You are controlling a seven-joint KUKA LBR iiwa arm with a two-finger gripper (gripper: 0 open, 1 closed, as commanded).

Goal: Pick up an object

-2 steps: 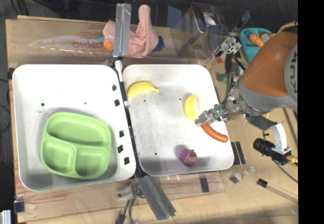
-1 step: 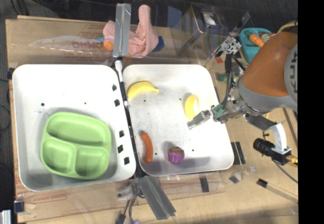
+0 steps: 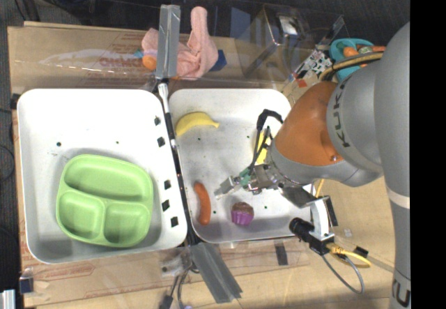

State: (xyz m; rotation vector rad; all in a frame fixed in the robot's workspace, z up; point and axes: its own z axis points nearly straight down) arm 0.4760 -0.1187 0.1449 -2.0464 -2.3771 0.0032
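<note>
The pincer (image 3: 233, 185) hangs over the right bin (image 3: 279, 102), low above its floor, reaching in under the arm (image 3: 327, 133); whether it is open or shut I cannot tell, and nothing shows in its grip; a purple lump (image 3: 242, 213) lies just below it; a sausage (image 3: 203, 202) lies near its left; a banana (image 3: 194, 122) lies up and left, well apart; a green tray (image 3: 104, 199) sits far left in the left bin (image 3: 42, 112).

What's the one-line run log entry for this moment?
hand: over right bin | holding: nothing visible | nearby: purple object, sausage
</note>
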